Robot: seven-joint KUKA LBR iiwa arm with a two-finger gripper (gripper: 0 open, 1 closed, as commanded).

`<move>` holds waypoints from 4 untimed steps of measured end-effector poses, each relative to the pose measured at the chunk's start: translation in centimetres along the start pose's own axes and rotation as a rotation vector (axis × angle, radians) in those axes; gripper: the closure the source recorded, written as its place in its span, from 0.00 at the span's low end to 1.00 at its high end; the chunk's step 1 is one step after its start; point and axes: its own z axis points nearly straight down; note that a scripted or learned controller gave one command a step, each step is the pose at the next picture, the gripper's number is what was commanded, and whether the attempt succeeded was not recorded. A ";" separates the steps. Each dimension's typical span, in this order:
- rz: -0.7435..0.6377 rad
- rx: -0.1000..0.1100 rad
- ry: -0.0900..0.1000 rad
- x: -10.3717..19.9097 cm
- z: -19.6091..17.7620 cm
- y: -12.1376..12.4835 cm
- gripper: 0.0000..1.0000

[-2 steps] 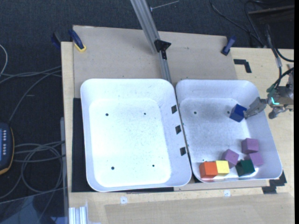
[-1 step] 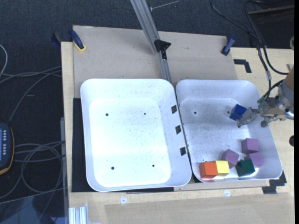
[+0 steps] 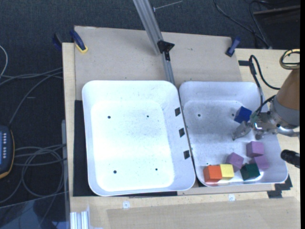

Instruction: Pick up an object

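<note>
My gripper [image 3: 249, 133] hangs low over the right bin [image 3: 209, 92], near its right wall, with the fingers spread open and nothing between them. One fingertip [image 3: 237, 135] points down-left onto bare bin floor. A blue cube [image 3: 243, 114] lies just behind the gripper, close to it. A purple block [image 3: 256, 149] sits just in front of it. Along the bin's front edge lie an orange block [image 3: 213, 172], a yellow block [image 3: 227, 171], a dark green block [image 3: 249, 171] and two more purple blocks [image 3: 235, 159], [image 3: 262, 162].
The left bin [image 3: 128, 132] stands beside the right one, with black clips on the shared wall [image 3: 181, 132]. A slanted metal rail [image 3: 152, 27] crosses the back of the bench. Blue clamps [image 3: 78, 41] and cables [image 3: 257, 75] sit at the bench edges.
</note>
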 end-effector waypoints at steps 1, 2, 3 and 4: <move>-0.001 -0.003 -0.001 0.1 2.4 0.0 0.00; -0.001 -0.009 -0.003 0.0 1.1 0.1 1.00; -0.003 -0.014 -0.006 1.0 -3.9 0.5 1.00; -0.002 -0.015 -0.007 1.0 -9.1 0.7 1.00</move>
